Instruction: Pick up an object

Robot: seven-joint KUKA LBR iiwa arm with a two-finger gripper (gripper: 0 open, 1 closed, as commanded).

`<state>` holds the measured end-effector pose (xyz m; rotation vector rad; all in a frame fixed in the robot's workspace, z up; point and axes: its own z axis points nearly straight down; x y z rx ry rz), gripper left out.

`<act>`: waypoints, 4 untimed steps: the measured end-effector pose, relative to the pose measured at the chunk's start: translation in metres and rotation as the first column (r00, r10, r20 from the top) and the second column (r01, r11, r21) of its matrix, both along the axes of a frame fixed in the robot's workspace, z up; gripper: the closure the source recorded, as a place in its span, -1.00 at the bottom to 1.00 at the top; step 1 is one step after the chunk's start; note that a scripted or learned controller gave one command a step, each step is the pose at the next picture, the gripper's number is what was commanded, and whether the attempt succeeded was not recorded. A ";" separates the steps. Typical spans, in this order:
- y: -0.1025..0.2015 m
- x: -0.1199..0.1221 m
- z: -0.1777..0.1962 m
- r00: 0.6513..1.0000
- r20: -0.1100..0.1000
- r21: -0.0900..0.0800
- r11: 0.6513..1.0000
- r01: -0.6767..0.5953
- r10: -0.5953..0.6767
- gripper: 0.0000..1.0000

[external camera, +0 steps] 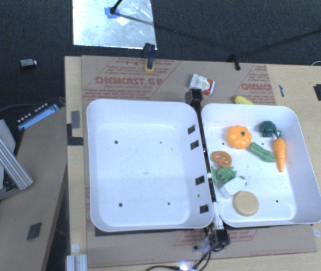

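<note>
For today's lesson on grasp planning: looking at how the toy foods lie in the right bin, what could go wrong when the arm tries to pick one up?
1. The carrot, green pod and broccoli lie close together, so a grasp might nudge or catch a neighbour.
2. The pretzel, leafy green piece and white block sit near the right bin's inner wall, which may block the approach.
3. The flat tan disc may slip.

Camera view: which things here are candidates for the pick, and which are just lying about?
For the pick, all in the right bin:
pumpkin
carrot
broccoli
pretzel
round cookie

Lying about:
left bin
banana outside the bins
small packet
</note>
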<state>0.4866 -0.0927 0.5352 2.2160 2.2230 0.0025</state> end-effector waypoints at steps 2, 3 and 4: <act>0.000 0.000 0.000 1.000 0.000 0.000 1.000 0.000 0.000 1.00; 0.000 0.000 0.000 1.000 0.000 0.000 1.000 0.000 0.000 1.00; -0.001 0.000 0.000 1.000 0.001 0.000 1.000 0.003 -0.003 1.00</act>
